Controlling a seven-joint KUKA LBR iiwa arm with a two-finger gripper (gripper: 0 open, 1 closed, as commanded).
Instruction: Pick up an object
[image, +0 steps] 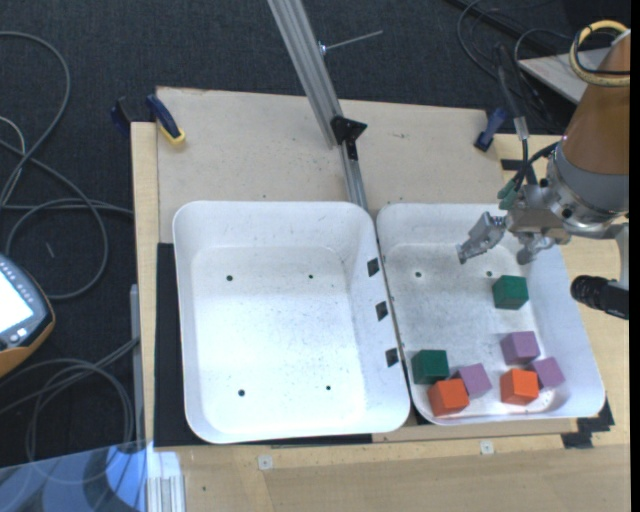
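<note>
Dark carpet floor (70, 130) with cables (40, 190) around wooden bench (250, 150).

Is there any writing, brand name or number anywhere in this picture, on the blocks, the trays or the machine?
None can be read.
The blocks, such as the green block, have plain faces.
The white bins carry only dark specks and small black marks, no letters.
The device with a lit screen at the left edge is too blurred to read.

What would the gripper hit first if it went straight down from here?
Probably bare floor of the right bin: the gripper sits up-left of the green block, apparently clear of it, though depth is unclear from this slanted view.
</note>
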